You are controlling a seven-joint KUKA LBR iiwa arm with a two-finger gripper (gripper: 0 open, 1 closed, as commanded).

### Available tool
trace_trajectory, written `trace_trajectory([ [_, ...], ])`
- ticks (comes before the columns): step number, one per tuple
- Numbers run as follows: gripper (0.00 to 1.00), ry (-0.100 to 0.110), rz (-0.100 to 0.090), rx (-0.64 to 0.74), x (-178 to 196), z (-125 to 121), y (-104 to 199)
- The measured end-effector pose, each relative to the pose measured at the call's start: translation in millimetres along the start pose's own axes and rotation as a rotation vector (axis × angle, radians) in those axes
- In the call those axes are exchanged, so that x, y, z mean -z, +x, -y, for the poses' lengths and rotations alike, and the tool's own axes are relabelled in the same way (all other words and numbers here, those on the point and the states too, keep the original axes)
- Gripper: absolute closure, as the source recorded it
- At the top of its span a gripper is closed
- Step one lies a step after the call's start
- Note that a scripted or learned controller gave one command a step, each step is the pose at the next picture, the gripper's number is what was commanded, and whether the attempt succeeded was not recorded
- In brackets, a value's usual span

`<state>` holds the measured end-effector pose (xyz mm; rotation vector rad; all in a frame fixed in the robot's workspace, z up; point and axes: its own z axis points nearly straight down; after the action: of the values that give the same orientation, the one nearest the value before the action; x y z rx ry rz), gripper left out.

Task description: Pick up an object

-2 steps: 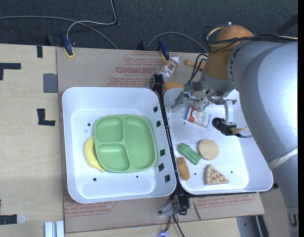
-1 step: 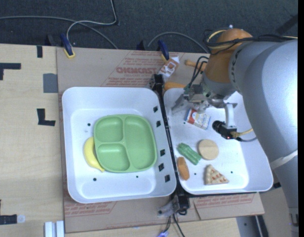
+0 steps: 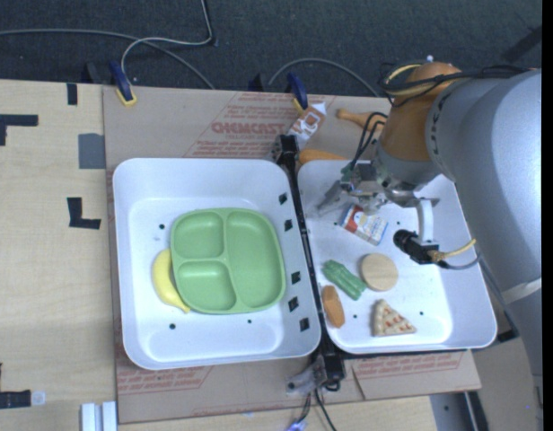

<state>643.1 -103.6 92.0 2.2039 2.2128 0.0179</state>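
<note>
My gripper [image 3: 350, 201] hangs over the upper part of the right bin [image 3: 465, 326], its fingers spread open and nothing between them. Just below and to the right of the fingertips lies a small white and red box [image 3: 367, 226], flat on the bin floor. Lower in the same bin are a green pickle [image 3: 344, 278], a tan round biscuit [image 3: 380, 271], an orange sausage-shaped piece [image 3: 332, 305] and a pizza slice [image 3: 391, 319]. An orange item [image 3: 318, 155] lies at the bin's top edge, partly hidden by the arm.
The left bin [image 3: 142, 196] holds a green divided plate [image 3: 228, 260] with a banana [image 3: 165, 281] tucked at its left side. A black divider [image 3: 299, 232] runs between the bins. A black cable plug [image 3: 413, 245] hangs off the wrist over the right bin.
</note>
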Motion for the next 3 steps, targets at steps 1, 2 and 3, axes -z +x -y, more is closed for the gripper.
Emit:
trace_trajectory([
  [1,0.0,-0.001,0.0,0.0,0.2,16.6,-5.8],
  [2,0.0,-0.003,0.003,-0.001,0.7,29.3,-4.4],
  [3,0.0,0.003,-0.001,0.0,-0.4,45.7,-25.5],
])
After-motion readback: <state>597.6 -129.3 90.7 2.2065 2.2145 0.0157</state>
